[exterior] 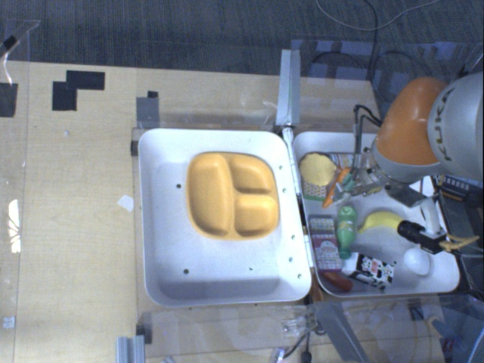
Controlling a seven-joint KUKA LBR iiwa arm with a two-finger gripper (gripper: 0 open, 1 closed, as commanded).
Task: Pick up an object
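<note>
The gripper (pixel 354 186) sits low in the right bin (pixel 448 281), its tip among the clutter at the bin's upper left, and the tangle of metal and cable there hides how wide it stands, so I cannot tell whether it is open or closed, nor whether anything is caught in it. An orange carrot-like piece (pixel 333 190) lies right against its tip, possibly touching, with a round yellow object (pixel 318 169) just beyond that. This crowding looks like the main risk: a close here could pinch the thin orange piece at an angle so that it slips out on the lift, or could nudge the yellow object against the bin wall and grip nothing. Further out, a green bottle (pixel 346 230) and a banana (pixel 381 221) lie just below the gripper, near enough that a sideways shift might knock them. A red-and-white packet (pixel 324 243) and a small printed box (pixel 373 269) lie toward the bin's front edge, well clear of the tip. The left bin (pixel 162 203) holds a yellow sectioned tray (pixel 231 195), apart from the arm.
</note>
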